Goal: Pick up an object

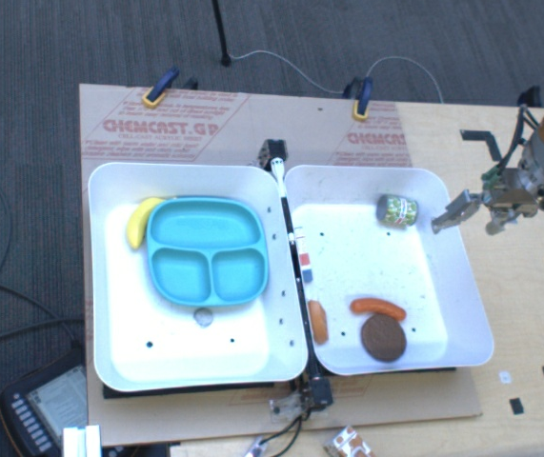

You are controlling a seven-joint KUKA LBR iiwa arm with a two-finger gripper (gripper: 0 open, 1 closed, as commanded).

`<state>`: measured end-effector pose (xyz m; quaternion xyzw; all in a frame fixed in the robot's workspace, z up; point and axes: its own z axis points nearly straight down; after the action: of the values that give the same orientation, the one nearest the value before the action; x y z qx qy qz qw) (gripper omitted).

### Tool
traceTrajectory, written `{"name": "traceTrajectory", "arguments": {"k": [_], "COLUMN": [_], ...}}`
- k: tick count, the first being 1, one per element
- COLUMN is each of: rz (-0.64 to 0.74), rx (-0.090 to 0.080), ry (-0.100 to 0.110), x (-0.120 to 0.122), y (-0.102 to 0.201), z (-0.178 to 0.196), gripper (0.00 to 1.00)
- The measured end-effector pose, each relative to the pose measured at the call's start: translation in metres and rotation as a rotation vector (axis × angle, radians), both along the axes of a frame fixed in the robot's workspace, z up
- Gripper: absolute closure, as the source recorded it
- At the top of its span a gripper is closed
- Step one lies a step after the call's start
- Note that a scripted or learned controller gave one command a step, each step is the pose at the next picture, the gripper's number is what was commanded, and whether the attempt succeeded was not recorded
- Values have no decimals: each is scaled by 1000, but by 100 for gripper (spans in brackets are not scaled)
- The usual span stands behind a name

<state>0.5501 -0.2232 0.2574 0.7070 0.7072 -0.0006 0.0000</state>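
Brown round cookie [384, 338] sitting at right bin's [462, 284] front, sausage [378, 307] just behind; green can [398, 210] lying near gripper [475, 211]; gripper hovering over right rim, fingers spread, carrying nothing; I'd be centring over the can, then descending.

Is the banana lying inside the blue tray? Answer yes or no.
No. The banana lies on the left bin's floor, against the outer left edge of the blue tray.

Tool [474, 212] at far right, fingers spread apart, pointing left, nothing between them.
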Motion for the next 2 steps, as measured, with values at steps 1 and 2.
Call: {"name": "traceTrajectory", "arguments": {"k": [1,2], "rz": [0,-1], "rx": [2,-3], "ry": [3,-9], "x": [-28,-64], "y": [38,77], "z": [-122,-170], "gripper": [0,0]}}
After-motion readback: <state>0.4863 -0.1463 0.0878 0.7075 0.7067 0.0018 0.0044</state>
